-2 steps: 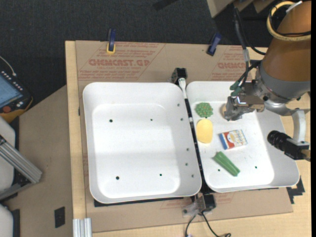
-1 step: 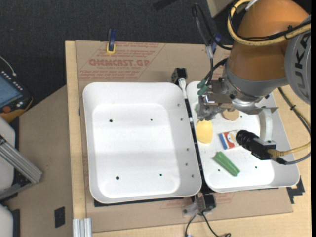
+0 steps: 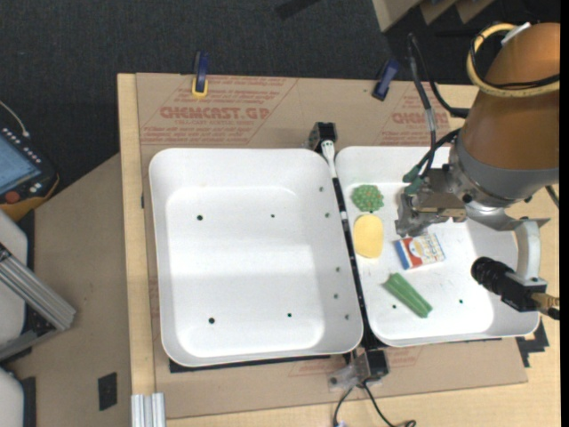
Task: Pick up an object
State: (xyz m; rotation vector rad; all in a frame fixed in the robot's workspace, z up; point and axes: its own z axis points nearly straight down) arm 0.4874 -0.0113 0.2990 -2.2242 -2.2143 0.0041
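Observation:
The right bin [image 3: 462, 327] holds a bumpy green ball [image 3: 366, 197], a yellow lemon-shaped object [image 3: 368, 236], a small red, white and blue box [image 3: 419, 251] and a green stick-shaped object [image 3: 408, 294]. My gripper [image 3: 411, 221] hangs over the right bin, just above the upper edge of the small box and to the right of the yellow object. Its metal fingers point down to the left, and I see nothing held between them. The grey and orange arm covers the bin's far right part.
The left bin [image 3: 178, 265] stands beside the right one, their rims meeting in the middle. Both rest on a cardboard sheet [image 3: 267, 105] held by blue clamps [image 3: 201, 69] at the back. A black cylinder [image 3: 500, 279] on the arm juts over the right bin's right side.

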